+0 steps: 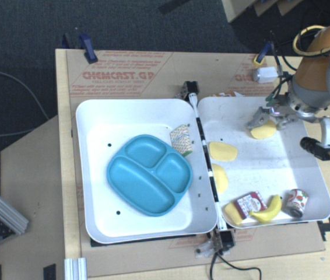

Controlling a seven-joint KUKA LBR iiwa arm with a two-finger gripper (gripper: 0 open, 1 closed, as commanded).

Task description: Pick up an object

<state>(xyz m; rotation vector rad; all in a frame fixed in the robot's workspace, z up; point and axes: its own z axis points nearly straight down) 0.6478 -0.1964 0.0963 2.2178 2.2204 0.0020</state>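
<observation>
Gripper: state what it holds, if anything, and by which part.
It cannot be told. The gripper sits low in the right bin, right over a yellow piece, but the view does not show the piece between its fingers.

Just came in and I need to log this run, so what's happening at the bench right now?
The arm's gripper is down in the right bin, right at a pale yellow piece near the bin's far side. Nothing shows between its fingers, so no pick is confirmed. More yellow pieces, a banana, a red packet and a small can lie nearer the front. The left bin holds a blue divided plate and a small patterned item.
</observation>
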